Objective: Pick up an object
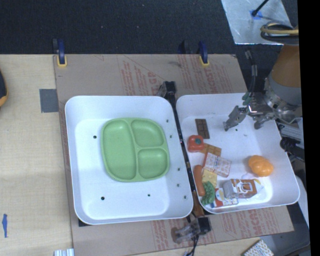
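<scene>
- So the gripper (247, 120) is hanging over the right bin (290, 169), up around 1 o'clock of that bin, coming in from the right on the grey arm (286, 86).
- The fingers (233, 119) look spread apart to me, one dark prong angling left and the other toward the right, and nothing is sitting between them.
- Pickable stuff is all in the right bin. An orange ball-ish fruit (259, 165) sits at about 4 o'clock from the gripper, well apart from it.
- A small dark brown bar (202, 128) lies near the bin's 11 o'clock corner, off at 9 o'clock from the fingers.
- Just below that bar there's a red tomato-looking thing (195, 144) hugging the left wall.
- The bottom-left of that bin is a messy pile: a tan packet (217, 164), a carrot-like orange stick (198, 177), something green (207, 190), and a white pouch with a brown label (241, 188). They overlap and touch, hard to tell exactly what's on what.
- The left bin (84, 203) holds a green divided plate (135, 149), three compartments, sitting flat roughly in the middle.
- Both bins rest on a cardboard sheet (114, 73) on the worktop (23, 175), touching each other along the middle edge.
</scene>
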Controlling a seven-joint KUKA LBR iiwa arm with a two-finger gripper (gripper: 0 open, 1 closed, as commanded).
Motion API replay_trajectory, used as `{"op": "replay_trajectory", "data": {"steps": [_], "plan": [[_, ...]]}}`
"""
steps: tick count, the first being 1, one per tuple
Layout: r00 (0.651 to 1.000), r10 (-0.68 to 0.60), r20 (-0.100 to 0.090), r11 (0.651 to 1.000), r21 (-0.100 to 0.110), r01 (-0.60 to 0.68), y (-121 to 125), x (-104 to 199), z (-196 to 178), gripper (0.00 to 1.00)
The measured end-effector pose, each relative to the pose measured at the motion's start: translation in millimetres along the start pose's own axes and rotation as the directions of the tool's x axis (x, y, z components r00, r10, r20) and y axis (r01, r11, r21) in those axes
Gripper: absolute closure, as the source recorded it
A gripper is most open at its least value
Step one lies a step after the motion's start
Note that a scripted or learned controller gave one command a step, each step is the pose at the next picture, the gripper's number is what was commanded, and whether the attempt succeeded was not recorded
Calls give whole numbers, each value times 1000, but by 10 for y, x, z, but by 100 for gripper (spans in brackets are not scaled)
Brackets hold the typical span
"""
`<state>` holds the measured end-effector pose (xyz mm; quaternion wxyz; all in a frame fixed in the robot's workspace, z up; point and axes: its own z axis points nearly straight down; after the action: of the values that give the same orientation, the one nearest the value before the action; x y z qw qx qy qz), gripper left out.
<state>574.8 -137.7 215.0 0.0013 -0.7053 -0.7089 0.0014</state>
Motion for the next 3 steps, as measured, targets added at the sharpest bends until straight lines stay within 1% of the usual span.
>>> {"op": "replay_trajectory", "data": {"steps": [1, 2, 3], "plan": [[1000, 5, 0, 1000, 8, -5, -411, -575, 793, 0], [1000, 2, -2, 1000, 5, -2, -780, -612, 1262, 0], [1000, -3, 0, 1000, 2, 3, -757, -620, 1135, 100]]}}
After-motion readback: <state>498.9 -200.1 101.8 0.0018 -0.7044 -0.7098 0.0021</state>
